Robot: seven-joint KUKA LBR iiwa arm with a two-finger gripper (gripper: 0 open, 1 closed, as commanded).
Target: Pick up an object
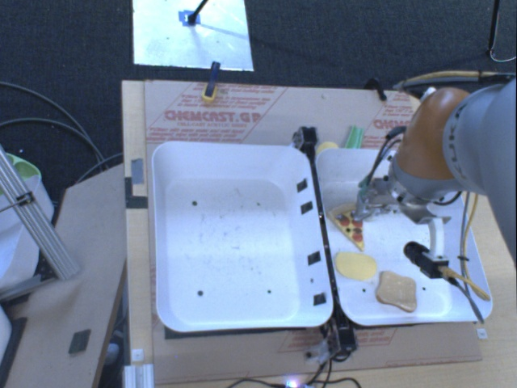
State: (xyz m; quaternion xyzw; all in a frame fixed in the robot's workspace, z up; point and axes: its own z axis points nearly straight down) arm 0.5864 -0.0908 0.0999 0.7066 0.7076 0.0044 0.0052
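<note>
You have three pieces to choose from, all lying flat on the floor of the right-hand bin, toward its side next to the other bin. The pizza slice is an orange-yellow wedge with red spots, its tip pointing at the bin's near wall. Just beyond that tip you see the pale yellow disc, round and plain. The toast piece, tan with a darker crust edge, sits just beside the disc on the view's right, close to the near wall.
</note>
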